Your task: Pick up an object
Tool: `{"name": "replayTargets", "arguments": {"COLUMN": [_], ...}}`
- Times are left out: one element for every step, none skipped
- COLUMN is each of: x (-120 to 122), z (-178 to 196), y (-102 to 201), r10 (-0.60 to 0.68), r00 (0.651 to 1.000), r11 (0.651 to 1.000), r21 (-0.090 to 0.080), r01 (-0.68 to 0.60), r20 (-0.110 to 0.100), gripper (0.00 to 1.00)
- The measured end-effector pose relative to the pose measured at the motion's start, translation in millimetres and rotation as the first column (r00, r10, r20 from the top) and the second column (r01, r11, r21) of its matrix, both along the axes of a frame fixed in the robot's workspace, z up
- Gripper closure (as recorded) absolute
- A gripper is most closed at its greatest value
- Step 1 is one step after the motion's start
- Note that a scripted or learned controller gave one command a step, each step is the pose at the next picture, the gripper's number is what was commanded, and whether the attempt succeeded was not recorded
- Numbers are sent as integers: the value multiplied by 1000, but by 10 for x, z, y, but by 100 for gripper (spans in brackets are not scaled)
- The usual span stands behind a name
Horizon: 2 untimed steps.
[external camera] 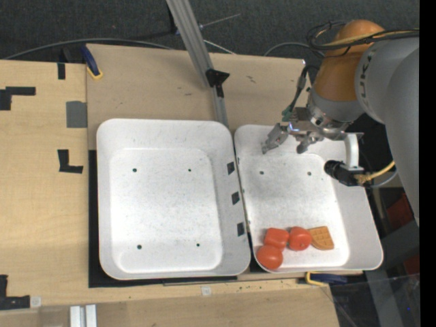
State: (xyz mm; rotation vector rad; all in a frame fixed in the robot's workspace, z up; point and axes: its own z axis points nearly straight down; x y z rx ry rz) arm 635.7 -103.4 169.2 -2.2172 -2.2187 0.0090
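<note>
I am hovering my tool [288,142] over the twelve o'clock end of the right bin [354,251], its fingers spread apart and pinching nothing. The things worth picking are lying well away, at the bin's six o'clock end: three red tomato-like pieces [281,244] bunched and touching one another, with an orange cracker-like piece [321,238] just beside them at their three o'clock. To do this well, I am judging that I should travel toward six o'clock, stay high until I am over one piece, and then come down straight. The cracker looks the easier choice, since it is sitting at the edge of the cluster; the red ones look round and likely to roll or nudge each other. The left bin [112,182] is sitting on the desk [41,203] at nine o'clock of the right one.
</note>
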Motion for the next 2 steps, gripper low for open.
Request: {"name": "replayTargets", "arguments": {"x": [-72,-60], "z": [-477,-346], "y": [60,68], "r10": [1,2], "r00": [1000,1000], "r11": [1000,1000], "r21": [0,1], "r01": [-1,-2], "r20": [1,5], "gripper": [0,100]}}
